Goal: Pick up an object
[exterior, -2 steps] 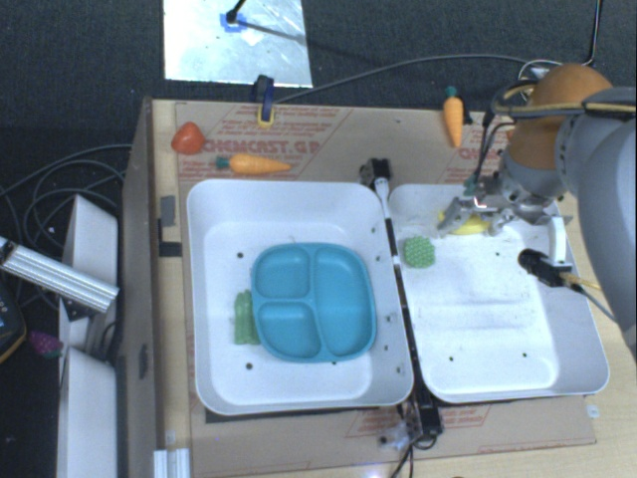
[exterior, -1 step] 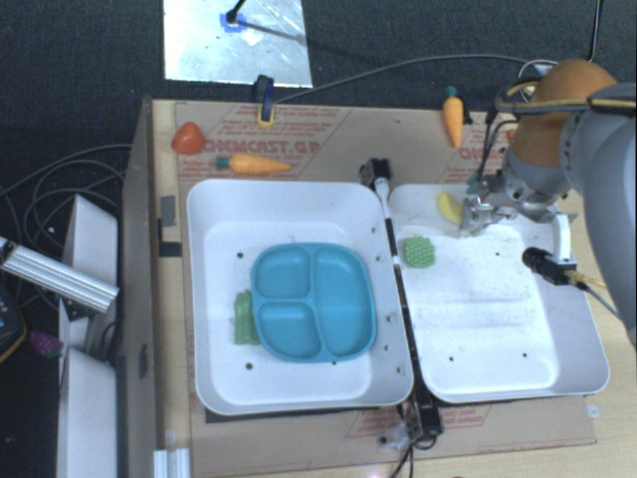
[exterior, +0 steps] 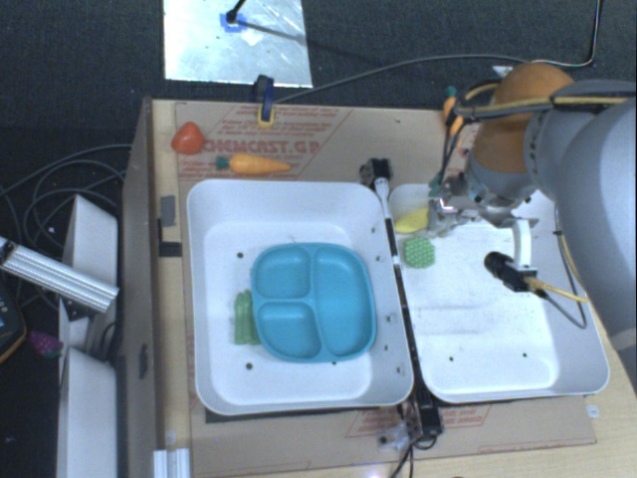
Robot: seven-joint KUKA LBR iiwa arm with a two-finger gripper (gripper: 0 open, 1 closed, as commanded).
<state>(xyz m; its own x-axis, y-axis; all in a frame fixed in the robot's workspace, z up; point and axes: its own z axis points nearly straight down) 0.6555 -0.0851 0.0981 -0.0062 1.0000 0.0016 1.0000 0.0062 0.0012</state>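
- I see 1 blue divided plate point(exterior: 314, 302) and 1 green piece point(exterior: 244, 319) in the left bin point(exterior: 214, 366).
- 1 yellow object point(exterior: 411, 221) and 1 green ball point(exterior: 419, 253) lie in the right bin point(exterior: 498, 357), near the gripper point(exterior: 445, 211).
- Claw state: I cannot tell.

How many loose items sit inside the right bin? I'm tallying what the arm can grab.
2: a yellow object at the top-left corner and a green round object just below it. The arm may hide more.
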